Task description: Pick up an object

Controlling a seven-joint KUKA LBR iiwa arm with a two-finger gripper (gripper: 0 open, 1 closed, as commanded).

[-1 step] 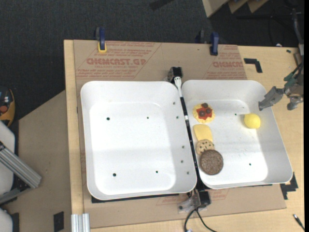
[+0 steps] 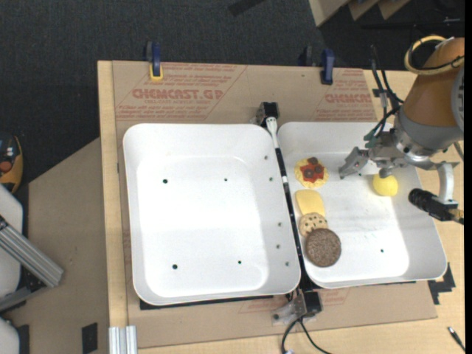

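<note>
While dark carpet surrounds the bench (image 2: 221,87), the gripper (image 2: 369,159) seems spread, grasping nothing.

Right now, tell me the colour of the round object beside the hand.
Yellow ball, camera view.

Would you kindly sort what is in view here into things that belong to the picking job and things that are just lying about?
Belonging to the job:
- tool
- yellow ball
- pizza-like toy
- yellow slab
- cookie
- brown disc
- right bin

Just lying about:
- left bin
- blue clamps
- cable
</note>
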